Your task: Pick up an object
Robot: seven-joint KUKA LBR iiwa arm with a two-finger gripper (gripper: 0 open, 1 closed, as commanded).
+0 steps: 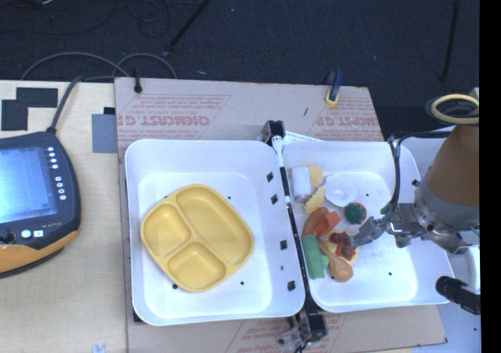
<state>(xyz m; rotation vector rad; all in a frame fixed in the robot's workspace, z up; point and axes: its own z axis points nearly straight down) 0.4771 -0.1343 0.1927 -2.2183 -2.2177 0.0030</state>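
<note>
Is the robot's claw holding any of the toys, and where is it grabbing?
Cannot be told. The gripper sits at the toy pile in the right bin.

Toys [333, 226] crowd the right bin's [376, 293] left half; its right half lies open beside the gripper [366, 234].

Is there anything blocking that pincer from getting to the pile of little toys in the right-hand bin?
Nothing visible does. The pincer is already at the right edge of the toy pile in the right bin, beside the dark red piece and below the green ball. Only the toys crowd each other.
</note>
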